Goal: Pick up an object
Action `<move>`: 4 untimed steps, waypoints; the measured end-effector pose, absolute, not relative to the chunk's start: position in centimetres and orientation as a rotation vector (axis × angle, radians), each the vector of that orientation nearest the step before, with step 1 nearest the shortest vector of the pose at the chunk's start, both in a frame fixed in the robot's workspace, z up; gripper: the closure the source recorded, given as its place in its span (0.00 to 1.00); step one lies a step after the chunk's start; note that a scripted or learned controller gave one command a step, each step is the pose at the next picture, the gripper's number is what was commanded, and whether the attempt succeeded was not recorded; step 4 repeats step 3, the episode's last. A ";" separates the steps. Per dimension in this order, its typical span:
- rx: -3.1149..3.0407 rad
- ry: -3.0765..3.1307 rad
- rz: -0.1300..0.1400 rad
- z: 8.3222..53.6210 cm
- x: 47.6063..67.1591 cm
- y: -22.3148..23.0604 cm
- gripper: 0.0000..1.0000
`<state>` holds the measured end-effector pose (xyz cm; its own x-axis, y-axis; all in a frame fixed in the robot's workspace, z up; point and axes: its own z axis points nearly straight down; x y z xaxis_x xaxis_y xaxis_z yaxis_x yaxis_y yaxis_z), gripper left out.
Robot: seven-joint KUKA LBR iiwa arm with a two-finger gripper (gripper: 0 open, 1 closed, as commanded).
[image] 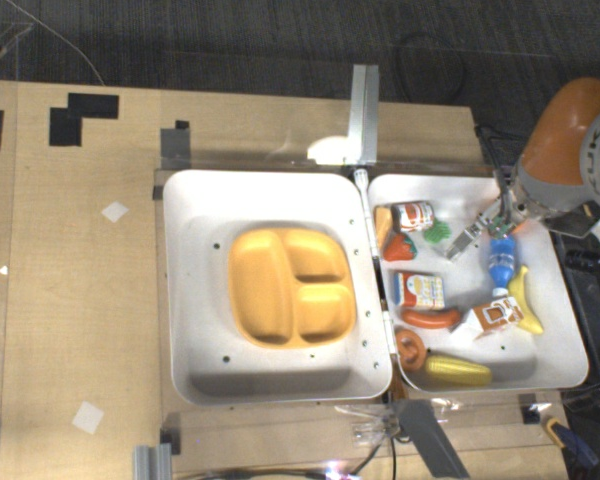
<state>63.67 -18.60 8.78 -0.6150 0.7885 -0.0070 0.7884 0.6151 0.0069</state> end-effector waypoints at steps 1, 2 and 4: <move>1.321 2.839 0.002 8.8 59.0 -20.3 0.00; 1.418 2.808 -0.001 8.9 66.4 -20.6 0.00; 1.397 2.791 0.005 10.4 67.0 -20.5 1.00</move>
